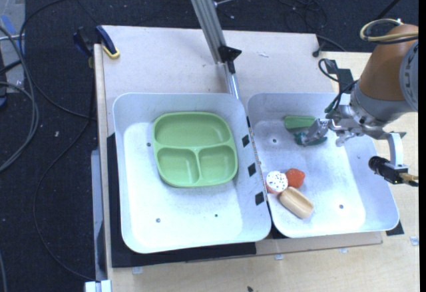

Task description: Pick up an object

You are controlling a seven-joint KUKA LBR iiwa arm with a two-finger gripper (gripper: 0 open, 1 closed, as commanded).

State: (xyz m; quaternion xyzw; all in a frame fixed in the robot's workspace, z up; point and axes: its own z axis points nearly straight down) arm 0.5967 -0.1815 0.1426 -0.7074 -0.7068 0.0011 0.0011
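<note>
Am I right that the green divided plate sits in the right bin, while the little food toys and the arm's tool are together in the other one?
Not quite. The camera view shows the green divided plate in the left bin, not the right. The rest holds: the food toys and the tool are together in the other bin, the right bin.

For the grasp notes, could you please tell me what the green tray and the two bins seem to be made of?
The tray looks like moulded plastic with a matte finish: one even pale green, rounded rim, three smooth compartments. The bins look like thin white plastic or coated sheet, with dull scuffed floors and small dark specks; which one is unclear.
</note>
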